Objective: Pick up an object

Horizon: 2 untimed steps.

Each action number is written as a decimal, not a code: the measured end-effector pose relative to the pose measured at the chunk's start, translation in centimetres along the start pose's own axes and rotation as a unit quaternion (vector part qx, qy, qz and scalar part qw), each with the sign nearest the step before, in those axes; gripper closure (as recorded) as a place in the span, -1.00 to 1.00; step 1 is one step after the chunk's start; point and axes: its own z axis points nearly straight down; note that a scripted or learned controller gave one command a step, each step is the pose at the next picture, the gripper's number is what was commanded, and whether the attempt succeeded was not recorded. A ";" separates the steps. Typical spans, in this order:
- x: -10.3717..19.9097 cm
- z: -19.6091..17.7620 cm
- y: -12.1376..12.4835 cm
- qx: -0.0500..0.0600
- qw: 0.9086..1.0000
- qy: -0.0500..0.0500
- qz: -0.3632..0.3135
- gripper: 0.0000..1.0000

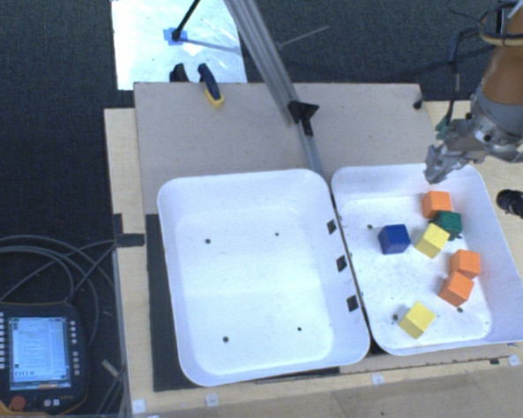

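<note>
The right bin (507, 317) holds several small blocks. An orange block (436, 203) lies near its far edge, with a green block (451, 224) and a yellow block (432, 239) just in front of it. A blue block (393, 238) sits nearer the bin's middle. Two more orange blocks (461, 275) lie together at the right, and another yellow block (418, 319) rests near the front. My gripper (435, 174) hangs over the bin's far edge, just beyond the first orange block, with nothing seen in it.
The left bin (182, 279) stands beside the right one, joined by a black-clipped divider (342, 262). A slanted metal pole (270, 62) crosses the cardboard behind the bins. A control pendant (36, 354) and cables lie at the far left.
</note>
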 end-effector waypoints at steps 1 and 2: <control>0.0 -5.2 0.2 -0.001 1.000 0.000 -0.001 1.00; 5.1 -3.9 -0.2 0.004 1.000 0.002 -0.003 1.00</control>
